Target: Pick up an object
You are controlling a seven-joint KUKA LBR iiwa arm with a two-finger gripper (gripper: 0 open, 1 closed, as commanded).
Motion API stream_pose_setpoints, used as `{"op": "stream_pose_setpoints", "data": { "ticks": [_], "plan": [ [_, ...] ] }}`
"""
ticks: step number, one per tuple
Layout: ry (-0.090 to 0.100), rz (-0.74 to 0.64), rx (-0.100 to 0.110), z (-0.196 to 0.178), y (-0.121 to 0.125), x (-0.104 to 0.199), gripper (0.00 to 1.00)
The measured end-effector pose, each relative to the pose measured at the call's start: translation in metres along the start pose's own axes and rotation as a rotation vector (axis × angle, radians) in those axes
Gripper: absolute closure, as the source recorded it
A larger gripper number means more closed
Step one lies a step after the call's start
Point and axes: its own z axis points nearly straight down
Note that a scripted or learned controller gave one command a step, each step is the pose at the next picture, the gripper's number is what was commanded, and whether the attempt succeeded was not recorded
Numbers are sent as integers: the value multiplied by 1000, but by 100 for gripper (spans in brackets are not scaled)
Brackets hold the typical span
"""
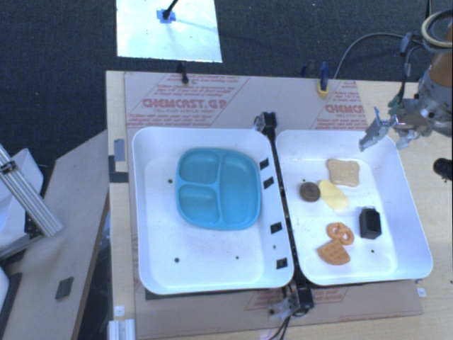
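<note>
Two shallow white bins are seen side by side on the desk, joined along a dark seam with black clips.

Nearest in the right bin, an orange ridged piece lies close to the front wall, with an orange pretzel shape touching it just behind. One small black block stands to the right of these. Farther back, a pale yellow oval and a brown round disc lie just beside each other, and a tan toast slice sits behind the yellow oval. Six loose items are thus counted in this bin, all resting on its floor.

In the left bin, a single blue divided plate with three compartments is seen.

Beyond, the claw is found above the far right corner of the right bin, apart from every item. Its two fingers are spread, with nothing between them. The arm above it is cut off by the frame edge.

Printed red lettering on the board beneath the bins is partly covered.
</note>
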Motion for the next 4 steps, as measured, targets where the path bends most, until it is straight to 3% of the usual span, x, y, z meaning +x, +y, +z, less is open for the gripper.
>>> {"op": "stream_pose_setpoints", "data": {
  "ticks": [1, 4],
  "plan": [
    [-2, -3, -12, -8, 2, 1, 0],
    [-2, 0, -10, 163, -1, -9, 0]
  ]
}}
